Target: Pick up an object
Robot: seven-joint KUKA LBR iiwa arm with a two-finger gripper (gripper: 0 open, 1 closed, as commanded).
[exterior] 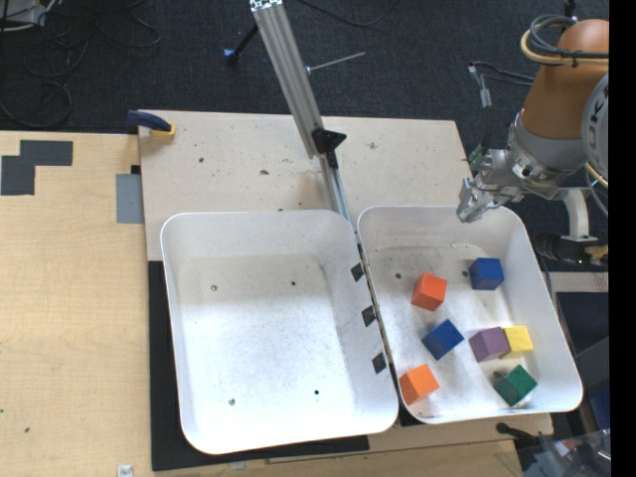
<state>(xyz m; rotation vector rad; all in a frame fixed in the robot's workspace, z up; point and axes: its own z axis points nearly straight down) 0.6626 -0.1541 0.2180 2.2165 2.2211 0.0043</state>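
The right bin (pixel 556 311) holds several small blocks: an orange cube (pixel 429 291), a blue cube (pixel 486 273), a second blue cube (pixel 442 338), a purple cube (pixel 488 344), a yellow cube (pixel 518 340), a green cube (pixel 516 384) and another orange cube (pixel 418 382). My gripper (pixel 475 206) hangs above the bin's far right rim, beyond the blue cube, with nothing between its fingers that I can make out. The arm comes in from the upper right.
The left bin (pixel 199 256) lies beside the right one, with a divider and black clips (pixel 368 314) between them. A slanted metal pole (pixel 298 87) rises behind the bins. A blue and yellow clamp (pixel 151 123) sits at the bench's far left corner.
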